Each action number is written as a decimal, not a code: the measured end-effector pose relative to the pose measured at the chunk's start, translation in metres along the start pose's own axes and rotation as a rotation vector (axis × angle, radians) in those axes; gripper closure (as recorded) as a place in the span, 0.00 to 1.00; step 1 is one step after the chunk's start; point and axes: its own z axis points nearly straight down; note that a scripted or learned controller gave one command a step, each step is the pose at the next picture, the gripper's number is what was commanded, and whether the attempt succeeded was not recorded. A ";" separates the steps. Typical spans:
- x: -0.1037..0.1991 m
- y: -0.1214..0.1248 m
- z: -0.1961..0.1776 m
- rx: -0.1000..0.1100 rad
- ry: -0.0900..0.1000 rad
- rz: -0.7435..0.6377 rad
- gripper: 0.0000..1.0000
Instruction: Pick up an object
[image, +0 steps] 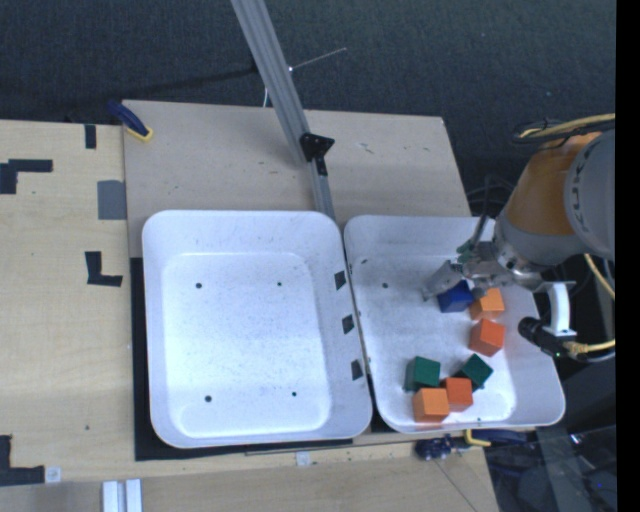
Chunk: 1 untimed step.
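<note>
Several small blocks lie in the right bin (390, 300). A blue block (456, 298) sits in its upper right part, with my gripper (449, 283) directly over it, touching or nearly touching it. Just to the right of the blue block is an orange block (492, 303), and a red-orange one (487, 337) lies below that. Toward the front of the bin are a green block (423, 373), a dark green block (477, 371), a red-orange block (459, 391) and an orange block (432, 404), all close together. The arm's orange band (540, 195) reaches in from the right.
The left bin (240, 330) stands beside the right one, sharing a raised rim in the middle. A grey metal pole (290, 100) slants over the bench behind the bins. Cables and a black fitting (550, 335) hang by the right bin's right edge.
</note>
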 end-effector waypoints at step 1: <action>0.000 0.001 -0.012 -0.003 0.001 -0.001 1.00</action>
